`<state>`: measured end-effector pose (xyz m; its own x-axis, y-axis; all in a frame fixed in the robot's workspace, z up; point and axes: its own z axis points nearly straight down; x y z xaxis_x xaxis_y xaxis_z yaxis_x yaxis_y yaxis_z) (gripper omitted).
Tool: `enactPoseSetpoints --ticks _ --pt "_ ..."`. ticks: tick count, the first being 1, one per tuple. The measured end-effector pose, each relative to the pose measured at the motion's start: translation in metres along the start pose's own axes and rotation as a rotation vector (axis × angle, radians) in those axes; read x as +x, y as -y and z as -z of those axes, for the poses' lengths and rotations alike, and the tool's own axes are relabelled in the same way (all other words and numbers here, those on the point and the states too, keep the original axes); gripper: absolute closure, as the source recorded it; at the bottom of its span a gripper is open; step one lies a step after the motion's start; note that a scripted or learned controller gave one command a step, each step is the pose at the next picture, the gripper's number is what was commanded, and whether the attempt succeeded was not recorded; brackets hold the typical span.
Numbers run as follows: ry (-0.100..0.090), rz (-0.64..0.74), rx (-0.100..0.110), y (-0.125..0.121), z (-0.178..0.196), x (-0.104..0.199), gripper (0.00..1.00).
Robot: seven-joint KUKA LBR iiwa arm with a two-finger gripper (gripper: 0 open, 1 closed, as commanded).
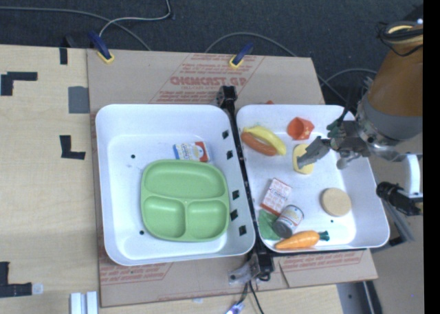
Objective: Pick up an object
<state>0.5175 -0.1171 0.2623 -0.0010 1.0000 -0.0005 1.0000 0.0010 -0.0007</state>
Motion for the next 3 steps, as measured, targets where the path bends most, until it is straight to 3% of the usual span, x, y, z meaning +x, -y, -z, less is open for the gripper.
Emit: enactPoseSetpoints --ticks 1,2,3 --pt "-0.001 0.001 -0.005 -0.055 -0.176 0.017 0.0" --pt "0.001 0.0 -0.005 -0.124 -0.176 0.01 0.0" --pt "0.0 0.001 -0.002 -0.151 -0.177 0.023 0.0"
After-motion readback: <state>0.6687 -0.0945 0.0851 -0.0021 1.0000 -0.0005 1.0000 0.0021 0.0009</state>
